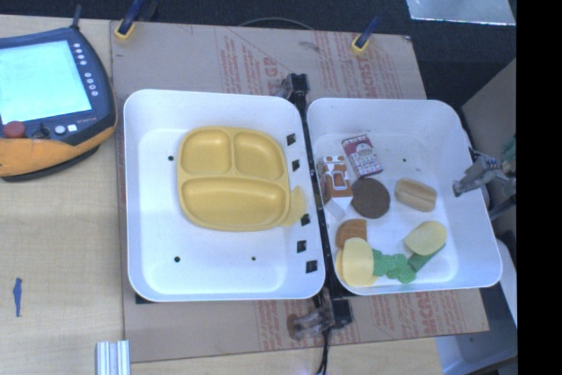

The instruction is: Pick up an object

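Observation:
Several toy foods lie in the right bin (439, 120). Among them are a red and white packet (361, 155), a brown and white packet (334, 176), a dark brown round patty (371, 198) and a tan bread roll (415, 194). Nearer the front are an orange-brown piece (351, 231), a yellow disc (356, 264), a green piece (393, 266) and a yellow-green wedge (425, 238). My gripper (474, 177) sits at the bin's right rim, to the right of the bread roll and apart from every item. Nothing is seen in its grasp.
A yellow divided plate (234, 178) lies in the left bin (145, 215). A teach pendant (53, 101) rests on the bench at far left. Clamps (128, 18) hold the cardboard sheet (263, 57) under the bins.

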`<action>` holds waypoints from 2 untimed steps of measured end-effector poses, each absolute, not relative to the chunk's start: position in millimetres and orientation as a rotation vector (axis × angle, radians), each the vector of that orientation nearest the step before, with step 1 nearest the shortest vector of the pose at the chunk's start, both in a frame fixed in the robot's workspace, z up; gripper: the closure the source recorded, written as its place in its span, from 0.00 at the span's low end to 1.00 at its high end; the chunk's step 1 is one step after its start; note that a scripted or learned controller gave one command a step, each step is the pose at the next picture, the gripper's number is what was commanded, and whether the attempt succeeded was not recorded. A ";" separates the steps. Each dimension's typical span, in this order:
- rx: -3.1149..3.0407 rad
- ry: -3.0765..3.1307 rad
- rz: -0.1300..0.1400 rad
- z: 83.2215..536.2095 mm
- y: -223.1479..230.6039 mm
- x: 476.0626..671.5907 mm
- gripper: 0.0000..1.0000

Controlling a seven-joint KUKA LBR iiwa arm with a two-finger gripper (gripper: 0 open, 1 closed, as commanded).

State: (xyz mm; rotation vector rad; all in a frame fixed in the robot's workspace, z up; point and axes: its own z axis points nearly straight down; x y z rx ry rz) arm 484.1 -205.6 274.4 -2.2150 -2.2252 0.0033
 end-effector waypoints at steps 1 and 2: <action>-2.209 -2.231 0.002 174.6 -176.8 549.9 0.00; -2.211 -2.231 0.005 121.9 -93.5 589.6 0.00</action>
